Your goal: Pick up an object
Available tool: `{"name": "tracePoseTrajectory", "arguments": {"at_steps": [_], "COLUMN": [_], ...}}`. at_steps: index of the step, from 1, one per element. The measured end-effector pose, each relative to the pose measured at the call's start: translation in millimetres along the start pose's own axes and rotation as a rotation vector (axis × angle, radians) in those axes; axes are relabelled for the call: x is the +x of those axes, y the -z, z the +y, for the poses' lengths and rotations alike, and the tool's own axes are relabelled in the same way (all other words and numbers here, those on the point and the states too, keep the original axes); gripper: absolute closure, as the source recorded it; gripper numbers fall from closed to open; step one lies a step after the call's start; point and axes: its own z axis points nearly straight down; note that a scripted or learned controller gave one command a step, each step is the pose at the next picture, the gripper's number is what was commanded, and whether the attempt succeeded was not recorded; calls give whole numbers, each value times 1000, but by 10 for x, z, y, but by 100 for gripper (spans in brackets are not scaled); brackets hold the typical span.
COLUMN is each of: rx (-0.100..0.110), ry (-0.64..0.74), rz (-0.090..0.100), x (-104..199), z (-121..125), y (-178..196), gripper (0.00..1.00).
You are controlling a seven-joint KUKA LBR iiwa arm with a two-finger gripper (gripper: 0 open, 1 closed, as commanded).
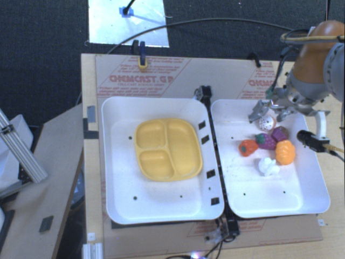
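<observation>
Left bin [116, 144]: shallow, white, rounded corners; sits on the left half of the bench, touching the right bin along the middle seam.
Yellow tray [168, 149]: divided plate with three compartments, lying flat near the centre of the left bin, slightly turned.
Backing sheet [178, 74]: pale board printed with red lettering, lying under both bins and showing behind them.
Clamp [142, 55]: blue and yellow, on the rear edge of the board, behind the left bin.
Right bin [253, 198]: shallow, white; holds a small cluster of toys in its right rear part.
Orange-red toy [248, 147]: leftmost of the cluster, green tip pointing right, just beside the purple pieces.
White toy [268, 166]: small, lumpy, nearest the front of the cluster, just below the orange-yellow toy.
Speckled ball [266, 124]: whitish, round, with dark spots; at the rear of the cluster, directly under the gripper.
Purple toys [272, 138]: two dark magenta pieces, touching each other, between the ball and the orange-yellow toy.
Orange-yellow toy [285, 152]: rounded, rightmost of the cluster.
Gripper [265, 111]: metal-grey, low over the rear of the right bin, at the speckled ball; grip state cannot be told.
Arm [318, 58]: grey with orange band, entering from the right.
</observation>
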Motion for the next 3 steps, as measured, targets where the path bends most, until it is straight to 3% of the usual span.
{"name": "tracePoseTrajectory", "arguments": {"at_steps": [1,2,3], "rx": [9,11,2], "ry": [-1,-3,-2], "rz": [1,4,1], "x": [10,14,11], "z": [-29,-50,-30], "y": [-597,-824,-704], "gripper": [0,0,100]}}
